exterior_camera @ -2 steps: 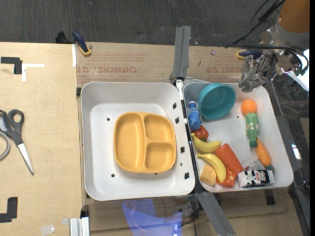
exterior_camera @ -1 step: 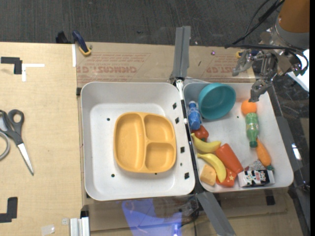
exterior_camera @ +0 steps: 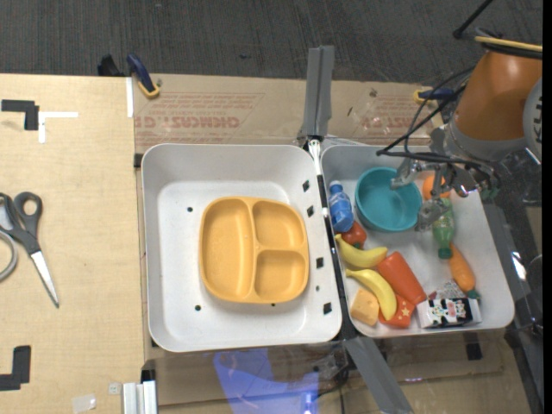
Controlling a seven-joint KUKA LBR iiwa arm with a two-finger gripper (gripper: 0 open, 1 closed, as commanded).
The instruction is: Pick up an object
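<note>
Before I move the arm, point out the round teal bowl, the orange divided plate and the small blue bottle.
teal bowl (exterior_camera: 386,203): camera view, inner floor.
orange divided plate (exterior_camera: 226,247): camera view, large left compartment.
blue bottle (exterior_camera: 340,207): camera view, label mid-body.

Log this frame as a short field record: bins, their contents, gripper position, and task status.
left bin: holds a yellow divided plate
right bin: teal bowl, blue bottle, two bananas, orange pepper, carrot, green bottle, small printed box
gripper: over the right bin, at the teal bowl's right rim
grasp: cannot tell
bench left of bins: scissors
task status: no object visibly lifted
</note>
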